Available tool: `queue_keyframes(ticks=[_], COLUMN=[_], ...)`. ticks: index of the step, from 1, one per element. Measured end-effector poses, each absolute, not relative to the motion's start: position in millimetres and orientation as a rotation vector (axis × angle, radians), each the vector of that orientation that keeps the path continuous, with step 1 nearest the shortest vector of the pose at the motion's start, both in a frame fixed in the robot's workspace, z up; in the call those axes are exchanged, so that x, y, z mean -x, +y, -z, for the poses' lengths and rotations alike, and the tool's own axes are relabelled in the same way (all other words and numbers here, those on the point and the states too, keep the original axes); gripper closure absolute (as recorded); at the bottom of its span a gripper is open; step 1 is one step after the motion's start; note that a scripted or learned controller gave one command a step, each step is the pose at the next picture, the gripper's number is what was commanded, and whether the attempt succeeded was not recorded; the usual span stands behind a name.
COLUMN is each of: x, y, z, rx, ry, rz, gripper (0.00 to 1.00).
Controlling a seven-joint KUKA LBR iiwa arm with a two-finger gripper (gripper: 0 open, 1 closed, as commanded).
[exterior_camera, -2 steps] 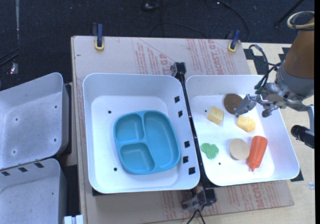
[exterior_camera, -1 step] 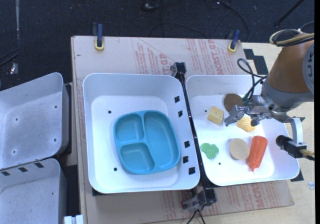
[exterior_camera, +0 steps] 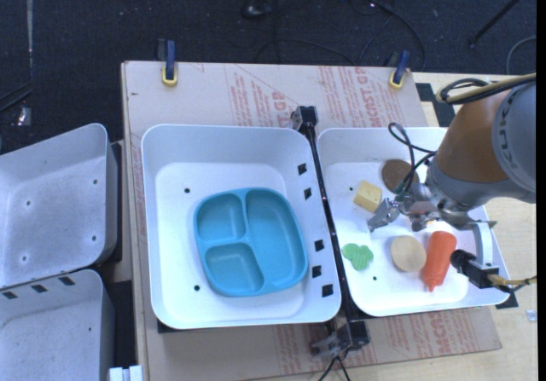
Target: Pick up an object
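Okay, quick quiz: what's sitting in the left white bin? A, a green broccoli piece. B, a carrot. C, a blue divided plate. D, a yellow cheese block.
C: the blue divided plate lies in the left bin, while the carrot, broccoli piece and cheese block lie in the right bin.

Faint red lettering is printed in repeated strips across the desk [exterior_camera: 256, 89] beyond and left of the gripper [exterior_camera: 401, 210]; none is legible.
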State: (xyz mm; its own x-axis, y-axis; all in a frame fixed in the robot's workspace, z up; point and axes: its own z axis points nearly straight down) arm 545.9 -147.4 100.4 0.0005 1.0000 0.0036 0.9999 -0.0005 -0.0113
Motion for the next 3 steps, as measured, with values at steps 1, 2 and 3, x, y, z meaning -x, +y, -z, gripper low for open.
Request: queue_keyframes(ticks=[1,2,3], x=[-547.5,-544.6,-553.5], y=[-148,-152,-147], z=[-110,-150,-194], rx=[2.216,2.222,2.217], ry=[-2.213,-2.219,-2.225], rz=[-0.009,-0.002,-0.001], gripper=[1.0,1.0,1.0])
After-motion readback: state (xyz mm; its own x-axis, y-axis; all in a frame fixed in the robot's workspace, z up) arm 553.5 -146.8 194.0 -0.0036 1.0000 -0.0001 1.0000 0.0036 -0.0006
